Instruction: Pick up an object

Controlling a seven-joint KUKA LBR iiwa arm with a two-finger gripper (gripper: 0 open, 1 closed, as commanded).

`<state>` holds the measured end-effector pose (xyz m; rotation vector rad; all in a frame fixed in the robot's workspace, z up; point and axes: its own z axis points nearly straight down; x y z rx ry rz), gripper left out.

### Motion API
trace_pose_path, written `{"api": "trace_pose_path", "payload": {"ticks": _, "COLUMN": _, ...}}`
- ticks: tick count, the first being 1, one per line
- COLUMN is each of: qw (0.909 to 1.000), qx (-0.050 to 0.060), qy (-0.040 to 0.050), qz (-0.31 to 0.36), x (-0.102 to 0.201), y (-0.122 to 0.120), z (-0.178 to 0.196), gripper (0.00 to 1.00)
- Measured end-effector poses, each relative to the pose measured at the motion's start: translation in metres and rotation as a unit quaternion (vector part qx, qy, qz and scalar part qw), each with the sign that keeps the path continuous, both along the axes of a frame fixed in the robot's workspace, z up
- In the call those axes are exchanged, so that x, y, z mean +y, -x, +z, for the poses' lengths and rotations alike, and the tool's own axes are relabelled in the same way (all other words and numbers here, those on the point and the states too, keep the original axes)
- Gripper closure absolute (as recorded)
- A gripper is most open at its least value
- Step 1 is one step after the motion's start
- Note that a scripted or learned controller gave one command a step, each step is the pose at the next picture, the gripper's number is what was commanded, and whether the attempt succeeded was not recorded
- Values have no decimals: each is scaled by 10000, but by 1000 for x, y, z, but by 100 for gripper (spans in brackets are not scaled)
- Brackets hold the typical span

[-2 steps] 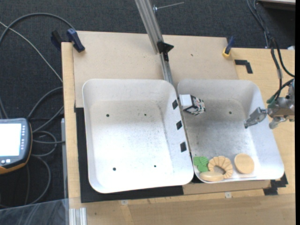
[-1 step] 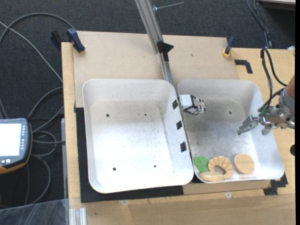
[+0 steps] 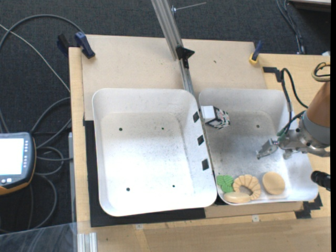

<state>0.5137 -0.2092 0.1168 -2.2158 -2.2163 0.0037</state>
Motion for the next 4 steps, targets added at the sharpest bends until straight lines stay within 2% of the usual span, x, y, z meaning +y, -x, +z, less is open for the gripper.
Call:
{"api": "trace_pose_path", "payload": {"ticks": 1, "qw": 10000, "qx": -44, "qy": 15, "qz": 1, "x": -1, "y": -2, "z": 15, "gripper": 100}}
{"api": "trace_pose_path", "payload": {"ticks": 2, "qw": 10000, "qx": -69, "qy": 31, "qz": 2, "x": 1, "y": 6, "z": 73, "gripper": 100}}
{"api": "trace_pose_path", "payload": {"ticks": 3, "qw": 10000, "qx": -67, "qy": 31, "qz": 4, "x": 0, "y": 4, "z": 112, "gripper": 100}}
{"api": "trace_pose_path", "payload": {"ticks": 4, "qw": 10000, "qx": -31, "qy": 3, "qz": 34, "x": 54, "y": -11, "z": 102, "gripper": 100}}
